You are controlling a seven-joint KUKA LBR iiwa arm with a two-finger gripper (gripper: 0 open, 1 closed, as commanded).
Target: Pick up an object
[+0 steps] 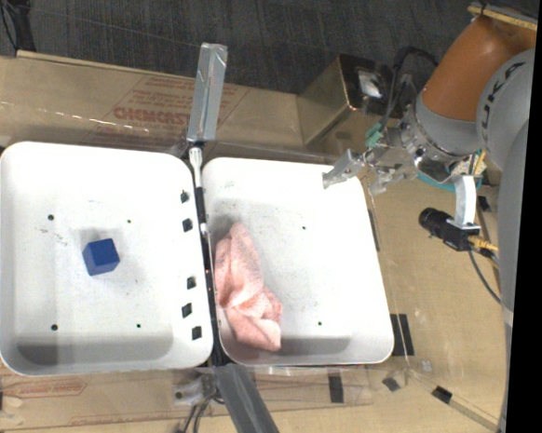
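Observation:
A small blue cube sits in the left bin, left of its middle. A crumpled pink cloth lies in the right bin, against its left wall and toward the front. My gripper hangs over the right bin's far right corner, well away from both objects. Its fingers are spread open with nothing between them.
A grey metal post stands behind the divider between the bins. A brown cardboard box sits behind the right bin, close to my gripper. Cardboard sheeting lines the bench under the bins.

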